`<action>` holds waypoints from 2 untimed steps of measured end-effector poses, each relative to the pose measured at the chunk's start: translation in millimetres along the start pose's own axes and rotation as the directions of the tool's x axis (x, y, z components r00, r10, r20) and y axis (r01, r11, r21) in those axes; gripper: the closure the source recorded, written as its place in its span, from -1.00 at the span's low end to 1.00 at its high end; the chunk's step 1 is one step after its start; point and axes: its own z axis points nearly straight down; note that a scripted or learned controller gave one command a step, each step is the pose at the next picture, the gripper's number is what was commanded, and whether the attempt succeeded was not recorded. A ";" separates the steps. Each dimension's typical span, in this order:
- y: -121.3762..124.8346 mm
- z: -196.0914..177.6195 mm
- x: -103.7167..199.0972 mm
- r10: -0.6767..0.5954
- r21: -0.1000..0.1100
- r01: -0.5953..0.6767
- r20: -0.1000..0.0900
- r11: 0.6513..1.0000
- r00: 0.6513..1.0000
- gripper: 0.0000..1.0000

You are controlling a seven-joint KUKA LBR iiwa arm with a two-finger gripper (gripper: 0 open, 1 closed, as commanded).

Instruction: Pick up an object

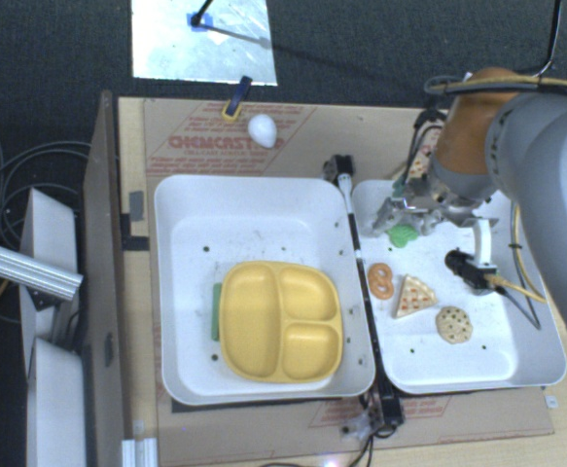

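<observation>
Gripper [411, 214], spread unreadable, over a green object [403, 233] at the right bin's [502, 350] eleven o'clock; centre it before closing.

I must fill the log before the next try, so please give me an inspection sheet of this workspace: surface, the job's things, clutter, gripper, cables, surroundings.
Surface: left bin and right bin, both white, side by side on printed cardboard.
Job's things: the right bin holds a pretzel, a pizza slice, a cookie and a green piece.
Clutter: yellow divided plate in the left bin; a green strip shows at its left edge.
Grippers: gripper low over the green piece; whether it grips cannot be told.
Cables: black cables on the floor at the left.
Surroundings: white ball on the cardboard; shiny sheet on the dark floor.
</observation>
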 end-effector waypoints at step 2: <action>2.8 -16.3 0.8 -0.002 -0.009 0.002 0.000 1.000 1.000 -1.00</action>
